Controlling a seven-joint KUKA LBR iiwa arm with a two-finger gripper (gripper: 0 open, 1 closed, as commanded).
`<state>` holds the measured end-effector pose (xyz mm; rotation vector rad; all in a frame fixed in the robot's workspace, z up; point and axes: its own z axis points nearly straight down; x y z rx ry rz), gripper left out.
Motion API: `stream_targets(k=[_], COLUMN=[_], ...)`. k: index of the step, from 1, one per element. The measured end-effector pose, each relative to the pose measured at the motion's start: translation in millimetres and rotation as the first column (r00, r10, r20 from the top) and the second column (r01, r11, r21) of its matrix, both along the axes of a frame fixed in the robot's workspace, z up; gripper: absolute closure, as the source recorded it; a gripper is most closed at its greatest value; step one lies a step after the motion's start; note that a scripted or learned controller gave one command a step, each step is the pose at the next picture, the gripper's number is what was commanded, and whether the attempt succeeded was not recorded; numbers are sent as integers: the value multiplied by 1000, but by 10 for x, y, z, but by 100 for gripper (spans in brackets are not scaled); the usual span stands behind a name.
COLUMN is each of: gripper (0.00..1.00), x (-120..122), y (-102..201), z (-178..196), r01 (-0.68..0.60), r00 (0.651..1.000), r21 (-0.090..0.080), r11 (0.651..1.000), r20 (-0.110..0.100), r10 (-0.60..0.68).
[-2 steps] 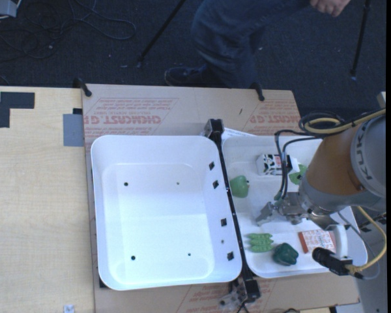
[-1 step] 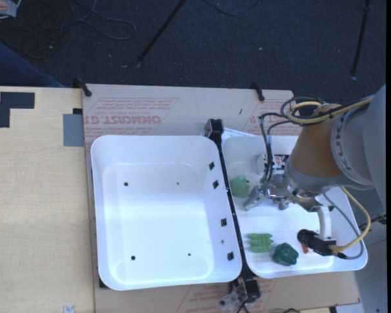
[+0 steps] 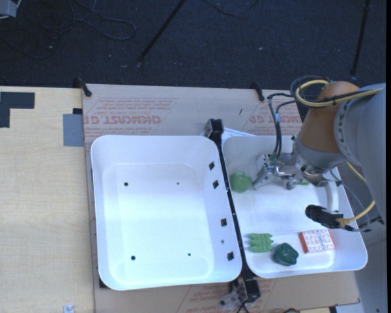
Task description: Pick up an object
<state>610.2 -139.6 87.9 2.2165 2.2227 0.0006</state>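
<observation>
Gripper (image 3: 278, 172), jaw state indiscernible, low over the right bin (image 3: 352, 259) near its far wall. Pale green object (image 3: 240, 182) just left of it, by the divider. Near the front wall: ridged green piece (image 3: 260, 242), dark green lump (image 3: 285, 254), red-and-white box (image 3: 317, 240).

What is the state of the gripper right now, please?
Gripper: low in the right bin, beside the light green object; open or shut cannot be told.
</observation>
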Motion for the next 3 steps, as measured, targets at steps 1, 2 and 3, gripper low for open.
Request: stream_targets(k=[1, 2, 3], gripper=[100, 100, 100], x=[-25, -186, 44], y=[11, 372, 599], z=[95, 1818, 911], r01=[-2, -1, 0], r00=[1000, 1000, 1000], r21=[2, 1, 3], r11=[1000, 1000, 1000], r20=[-6, 11, -11], r10=[2, 1, 0])
